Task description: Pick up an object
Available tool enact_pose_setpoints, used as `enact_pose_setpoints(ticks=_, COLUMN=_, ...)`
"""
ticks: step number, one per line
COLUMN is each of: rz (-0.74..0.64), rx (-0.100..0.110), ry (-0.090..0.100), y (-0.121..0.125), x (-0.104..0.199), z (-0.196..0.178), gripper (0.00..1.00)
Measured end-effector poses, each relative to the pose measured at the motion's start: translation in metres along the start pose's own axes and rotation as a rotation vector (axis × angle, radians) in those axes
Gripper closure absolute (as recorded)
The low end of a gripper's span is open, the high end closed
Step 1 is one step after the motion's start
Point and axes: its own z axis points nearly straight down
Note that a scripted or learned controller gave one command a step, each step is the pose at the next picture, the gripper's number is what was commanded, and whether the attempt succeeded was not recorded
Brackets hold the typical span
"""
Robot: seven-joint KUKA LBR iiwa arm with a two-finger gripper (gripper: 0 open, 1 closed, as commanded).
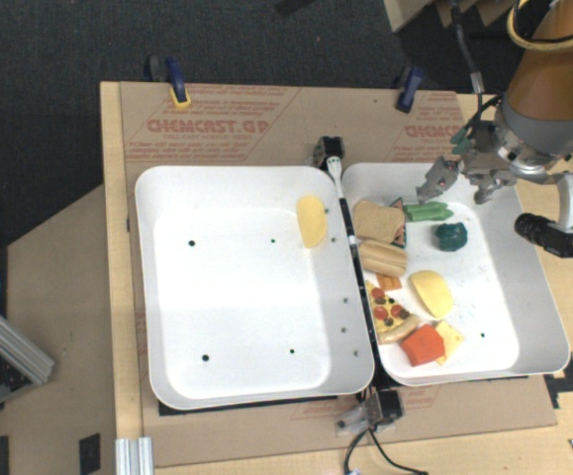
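Note:
My gripper (461, 184) hangs over the back of the right bin (524, 305), open, with nothing between its fingers. Just below it lie a flat green piece (427, 211) and a dark teal lump (451, 236). Along the bin's left side sit a brown bread slice (376, 221), a tan bun (383, 257) and a pizza slice (390, 313). A yellow lemon-like piece (431, 293), a red block (423, 345) and a pale yellow wedge (452, 335) lie toward the front. A yellow oval (312, 222) rests in the left bin (237, 295), near its back right corner.
Both bins stand on a cardboard sheet (266, 117) clamped at the back by two clips (177, 82) (409, 87). A black clip (330, 152) joins the bins at the back, another (383, 404) at the front. A black part of the arm (548, 234) overhangs the right bin's right edge.

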Motion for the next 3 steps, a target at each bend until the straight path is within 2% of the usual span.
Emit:
enact_pose_setpoints(ticks=1, rz=0.004, rx=0.008, ry=0.000, y=0.006, x=-0.063, z=0.110, gripper=0.00)
enact_pose_setpoints(ticks=2, rz=0.000, rx=0.010, ry=0.017, y=0.056, x=-0.102, z=0.131, gripper=0.00)
enact_pose_setpoints(ticks=3, rz=0.001, rx=0.005, ry=0.005, y=-0.032, x=-0.098, z=0.134, gripper=0.00)
